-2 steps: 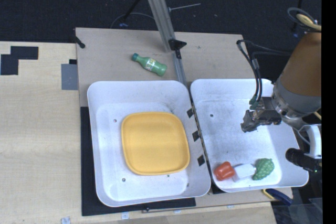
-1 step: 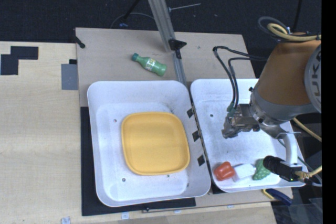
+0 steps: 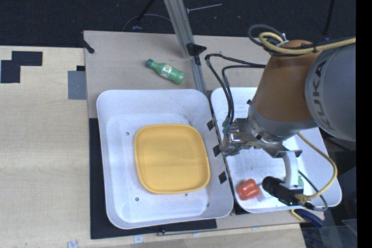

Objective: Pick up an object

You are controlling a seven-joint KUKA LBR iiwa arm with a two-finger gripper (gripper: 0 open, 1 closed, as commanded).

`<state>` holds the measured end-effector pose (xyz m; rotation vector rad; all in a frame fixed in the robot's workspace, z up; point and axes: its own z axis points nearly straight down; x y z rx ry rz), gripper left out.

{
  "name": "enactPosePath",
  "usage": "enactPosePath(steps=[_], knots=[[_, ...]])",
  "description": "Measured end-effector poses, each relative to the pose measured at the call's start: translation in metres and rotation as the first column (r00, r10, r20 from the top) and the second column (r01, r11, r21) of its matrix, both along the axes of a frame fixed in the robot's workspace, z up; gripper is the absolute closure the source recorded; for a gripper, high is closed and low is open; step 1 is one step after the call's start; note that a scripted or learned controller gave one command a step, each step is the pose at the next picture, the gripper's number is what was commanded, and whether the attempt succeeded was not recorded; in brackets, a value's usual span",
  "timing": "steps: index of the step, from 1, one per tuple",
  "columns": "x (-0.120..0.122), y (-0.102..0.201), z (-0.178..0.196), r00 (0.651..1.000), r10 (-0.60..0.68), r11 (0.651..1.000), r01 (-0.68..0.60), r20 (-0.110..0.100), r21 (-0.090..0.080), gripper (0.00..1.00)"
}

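Camera view, arm (image 3: 290, 96) hides much of right bin (image 3: 319, 154), orange object (image 3: 248, 189) exposed

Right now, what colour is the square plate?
Yellow. The plate shows best in the camera view, lying flat in a white bin.

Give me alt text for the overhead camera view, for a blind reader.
A robot arm reaches over the right white bin, its gripper hanging near a small red object. The left bin holds a yellow plate; a green bottle lies on the bench behind it.
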<state>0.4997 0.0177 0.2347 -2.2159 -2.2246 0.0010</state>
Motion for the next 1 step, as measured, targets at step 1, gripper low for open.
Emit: enactPosePath(steps=[1], knots=[[-0.0026, 0.0591, -0.009, 1.0, 0.0, 1.0, 0.0, 0.0, 0.0, 1.0]])
